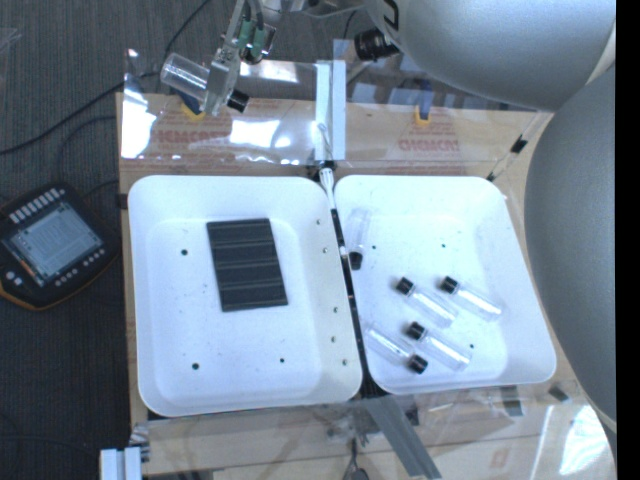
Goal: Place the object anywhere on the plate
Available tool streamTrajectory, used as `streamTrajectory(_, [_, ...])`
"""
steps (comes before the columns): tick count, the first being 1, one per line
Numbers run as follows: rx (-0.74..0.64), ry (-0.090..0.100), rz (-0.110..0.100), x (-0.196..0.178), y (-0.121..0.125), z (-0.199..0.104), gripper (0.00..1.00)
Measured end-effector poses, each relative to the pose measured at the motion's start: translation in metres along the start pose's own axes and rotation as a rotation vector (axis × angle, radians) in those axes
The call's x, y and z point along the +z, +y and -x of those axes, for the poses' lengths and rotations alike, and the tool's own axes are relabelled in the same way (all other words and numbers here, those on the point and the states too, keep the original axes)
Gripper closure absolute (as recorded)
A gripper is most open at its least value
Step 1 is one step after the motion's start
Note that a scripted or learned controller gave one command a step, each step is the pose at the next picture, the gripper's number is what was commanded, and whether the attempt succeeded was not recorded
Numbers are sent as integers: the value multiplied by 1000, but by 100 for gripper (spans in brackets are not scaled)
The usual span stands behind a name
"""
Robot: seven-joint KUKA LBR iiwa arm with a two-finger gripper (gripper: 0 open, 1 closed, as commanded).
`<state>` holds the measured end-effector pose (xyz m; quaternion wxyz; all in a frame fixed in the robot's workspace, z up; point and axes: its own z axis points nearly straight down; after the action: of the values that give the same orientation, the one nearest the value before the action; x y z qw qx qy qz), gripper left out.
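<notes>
1. The grey arm (500, 28) filled the upper right, reaching up and left past the far edge of the left bin.
2. The desk (420, 133) carried two white bins side by side, with clear plastic sheeting behind them.
3. The left bin (170, 368) held a dark ribbed plate (246, 264), lying flat near its middle.
4. The right bin (500, 228), touching the left bin along its right rim, held five clear tubes with black caps: four clustered in its near half (430, 318) and one by the shared rim (356, 233).
5. A handheld controller (50, 246) lay on the floor, well to the left of the left bin.
6. The gripper (218, 86) hung beyond the far left corner of the left bin, clamped on a clear tube (185, 73) that stuck out to its left, well apart from the plate.
</notes>
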<state>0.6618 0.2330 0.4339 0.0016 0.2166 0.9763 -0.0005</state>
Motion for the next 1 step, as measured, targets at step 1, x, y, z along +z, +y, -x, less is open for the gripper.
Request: streamTrajectory(1, [-128, 1, 0, -1, -17, -35, 100])
